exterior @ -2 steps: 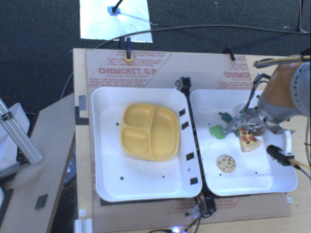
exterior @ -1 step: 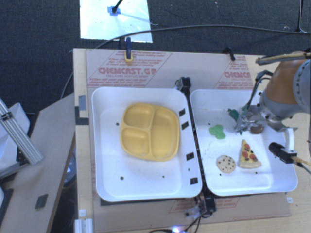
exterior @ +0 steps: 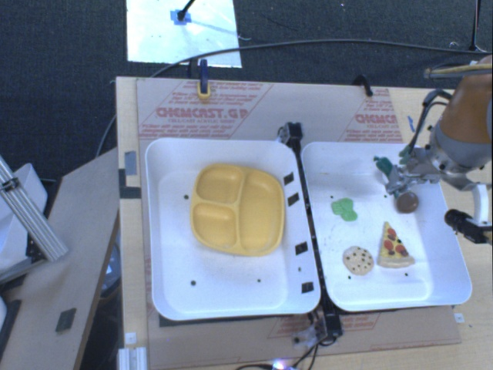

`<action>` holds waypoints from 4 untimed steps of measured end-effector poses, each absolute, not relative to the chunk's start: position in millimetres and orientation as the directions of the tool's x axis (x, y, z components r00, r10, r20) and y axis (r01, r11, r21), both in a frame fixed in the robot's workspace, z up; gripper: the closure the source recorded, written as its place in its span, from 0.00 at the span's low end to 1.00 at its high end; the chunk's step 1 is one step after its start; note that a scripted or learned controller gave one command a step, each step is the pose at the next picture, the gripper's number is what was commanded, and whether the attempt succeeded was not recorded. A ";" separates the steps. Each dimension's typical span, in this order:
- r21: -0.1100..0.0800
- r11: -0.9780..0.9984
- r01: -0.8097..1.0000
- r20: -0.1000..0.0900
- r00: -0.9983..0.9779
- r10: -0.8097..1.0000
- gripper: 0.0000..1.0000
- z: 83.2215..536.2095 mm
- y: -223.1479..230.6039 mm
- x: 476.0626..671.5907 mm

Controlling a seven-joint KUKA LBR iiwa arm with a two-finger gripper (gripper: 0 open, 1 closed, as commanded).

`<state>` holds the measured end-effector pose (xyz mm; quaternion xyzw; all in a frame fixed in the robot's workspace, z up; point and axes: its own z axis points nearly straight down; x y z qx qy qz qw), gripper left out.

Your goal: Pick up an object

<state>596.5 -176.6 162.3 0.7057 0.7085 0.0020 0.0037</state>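
Note:
The right bin (exterior: 454, 284) holds several small items. A green leafy piece (exterior: 344, 208) lies near its middle, a chocolate-chip cookie (exterior: 357, 260) sits toward the front, and a pizza slice (exterior: 394, 247) lies beside the cookie. A brown round piece (exterior: 406, 201) rests at the right. My gripper (exterior: 398, 180) hangs low over the bin's far right, just above and slightly left of the brown piece. A small teal shape (exterior: 383, 163) shows at the gripper's left side, and I cannot tell whether it is held.
The left bin (exterior: 169, 284) carries a yellow divided plate (exterior: 237, 208) in its middle. A black-clipped divider (exterior: 300, 206) runs between the bins. The grey arm with its orange band (exterior: 471, 114) comes in from the right over the bin's far corner.

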 end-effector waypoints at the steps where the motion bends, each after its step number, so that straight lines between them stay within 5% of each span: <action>1: 0.005 0.005 1.000 -0.001 -0.005 1.000 1.00 217.1 -172.2 588.6; 2: 0.005 0.005 1.000 -0.001 -0.005 1.000 1.00 252.1 -172.3 589.8; 4: 0.003 0.011 1.000 0.002 -0.011 1.000 1.00 243.7 -55.0 604.6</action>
